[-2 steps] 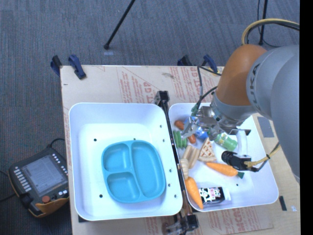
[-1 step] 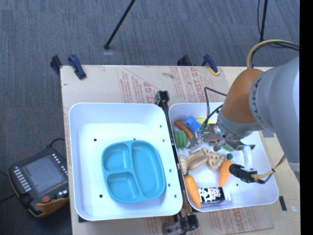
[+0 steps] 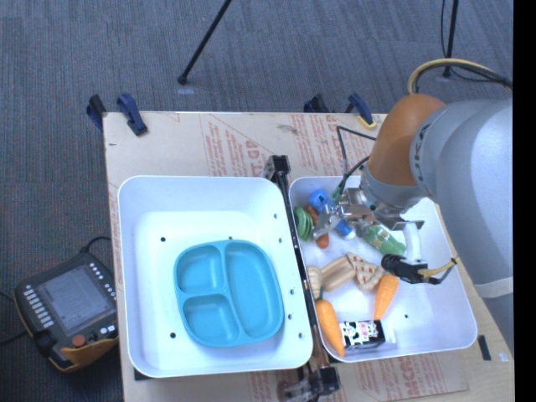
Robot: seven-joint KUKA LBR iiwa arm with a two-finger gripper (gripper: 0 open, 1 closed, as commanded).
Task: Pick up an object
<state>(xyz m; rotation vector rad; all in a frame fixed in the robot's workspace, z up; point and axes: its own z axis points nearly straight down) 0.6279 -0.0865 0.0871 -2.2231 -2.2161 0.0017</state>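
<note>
1. Gripper (image 3: 342, 213) is down in the right bin (image 3: 456, 329), near its far-left corner, right over the toy pile (image 3: 352, 262).
2. Can't tell its jaw state, honestly.
3. Blue divided plate (image 3: 228, 293) sits mid left bin (image 3: 146, 216).

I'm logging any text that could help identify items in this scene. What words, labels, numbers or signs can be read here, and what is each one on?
Red printing on the cardboard sheet under the bins: upside down and too blurred to read.
Black-and-white carton in the right bin: patterned, no legible words.
Screen and buttons of the handheld pendant on the floor: too small to read.
So no text can be quoted.
</note>
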